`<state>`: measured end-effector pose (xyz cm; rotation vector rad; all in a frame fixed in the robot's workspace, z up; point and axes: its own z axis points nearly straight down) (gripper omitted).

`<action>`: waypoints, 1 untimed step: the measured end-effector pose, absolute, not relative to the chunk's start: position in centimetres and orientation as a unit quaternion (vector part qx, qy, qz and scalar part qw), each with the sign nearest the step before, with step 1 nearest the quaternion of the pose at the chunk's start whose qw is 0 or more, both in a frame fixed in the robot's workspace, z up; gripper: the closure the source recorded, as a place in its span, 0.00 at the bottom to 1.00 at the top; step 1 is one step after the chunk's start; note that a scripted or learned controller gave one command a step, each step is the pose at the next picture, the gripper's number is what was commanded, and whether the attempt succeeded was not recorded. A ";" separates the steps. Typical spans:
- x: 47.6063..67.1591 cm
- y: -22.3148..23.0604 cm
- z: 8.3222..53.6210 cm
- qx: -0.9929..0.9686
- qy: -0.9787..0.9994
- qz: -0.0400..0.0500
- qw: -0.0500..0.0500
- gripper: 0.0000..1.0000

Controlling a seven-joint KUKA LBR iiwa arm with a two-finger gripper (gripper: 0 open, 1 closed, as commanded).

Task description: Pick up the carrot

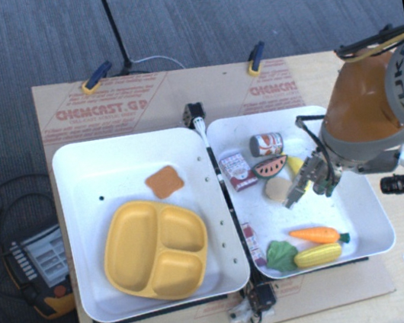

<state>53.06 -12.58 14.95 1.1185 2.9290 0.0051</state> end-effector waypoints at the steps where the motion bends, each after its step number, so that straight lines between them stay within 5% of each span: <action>1: 52.8 -12.8 14.7 0.358 0.934 0.000 0.001 0.00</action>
